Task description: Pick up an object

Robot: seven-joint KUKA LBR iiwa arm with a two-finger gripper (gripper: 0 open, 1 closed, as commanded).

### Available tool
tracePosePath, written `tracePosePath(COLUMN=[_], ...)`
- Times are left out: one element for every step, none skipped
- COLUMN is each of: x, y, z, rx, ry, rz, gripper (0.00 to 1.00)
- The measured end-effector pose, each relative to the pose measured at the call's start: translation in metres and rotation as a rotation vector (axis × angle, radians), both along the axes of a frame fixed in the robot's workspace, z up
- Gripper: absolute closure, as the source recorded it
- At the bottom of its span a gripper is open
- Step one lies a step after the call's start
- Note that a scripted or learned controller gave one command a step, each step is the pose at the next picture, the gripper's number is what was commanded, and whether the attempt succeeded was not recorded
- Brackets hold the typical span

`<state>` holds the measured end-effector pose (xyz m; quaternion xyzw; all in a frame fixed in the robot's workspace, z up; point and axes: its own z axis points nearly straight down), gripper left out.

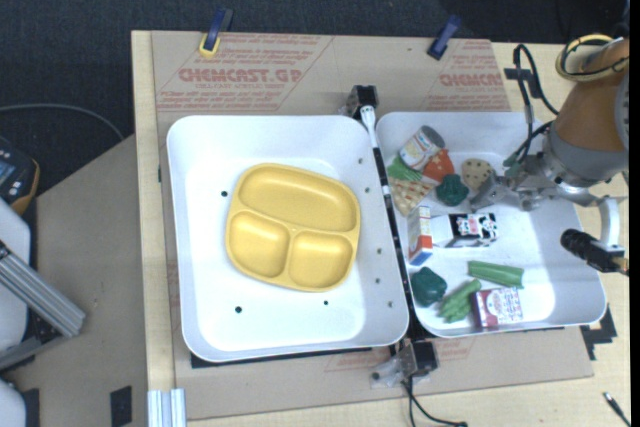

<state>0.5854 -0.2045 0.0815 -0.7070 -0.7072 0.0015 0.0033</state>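
Pincer [497, 183] hovers just above the black-and-white carton [471, 228].

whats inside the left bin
The left bin holds one yellow divided tray, lying flat with its three compartments facing up and nothing in them. Whatever lies beneath the tray is covered.

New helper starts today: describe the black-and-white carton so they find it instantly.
Look in the right bin, the one crowded with small items. Near its middle lies a small carton with black-and-white cow patches; neighbours are green, red or tan.
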Motion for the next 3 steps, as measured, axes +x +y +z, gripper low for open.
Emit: tracePosePath(x=[0.002, 0.003, 0.007], y=[-0.001, 0.004, -0.005], z=[0.014, 0.077, 0.127], rx=[-0.003, -0.005, -0.007], ry=[-0.008, -0.014, -0.015], rz=[0.000, 0.001, 0.001], gripper=[1.00, 1.00, 1.00])
